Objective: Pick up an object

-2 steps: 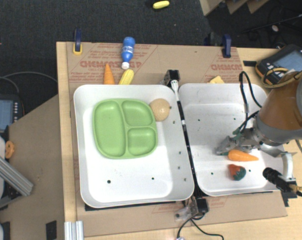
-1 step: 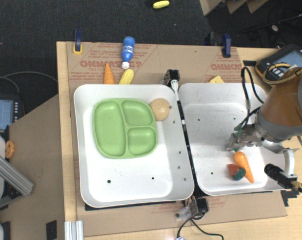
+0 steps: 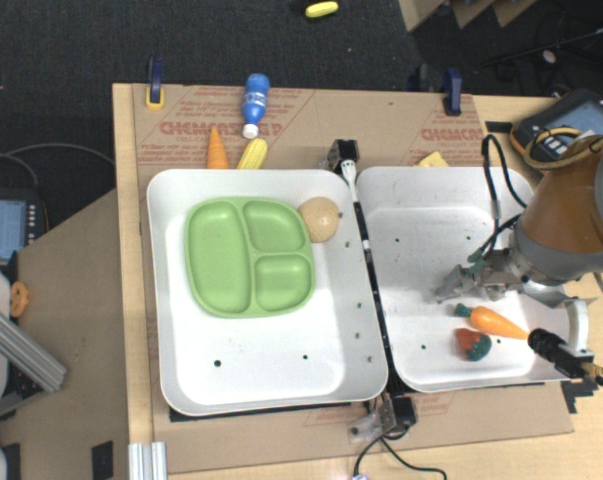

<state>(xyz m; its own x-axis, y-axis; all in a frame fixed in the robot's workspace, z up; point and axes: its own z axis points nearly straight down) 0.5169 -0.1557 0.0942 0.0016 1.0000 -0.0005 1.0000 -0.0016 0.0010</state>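
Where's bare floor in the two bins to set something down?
Left bin: the front strip below the green tray. Right bin: its back and left floor, beside the divider. Crowded at the front right, where the gripper, carrot and red toy cluster.

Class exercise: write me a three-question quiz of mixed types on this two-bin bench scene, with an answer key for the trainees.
1. True or false: the green divided tray lies in the right bin.
2. Which object lies nearest the gripper? A) blue-capped bottle B) orange carrot C) tan ball
3. Fill in: the tan ball touches the tray's upper ____ corner.

Key: 1. False, it lies in the left bin. 2. B. 3. right.
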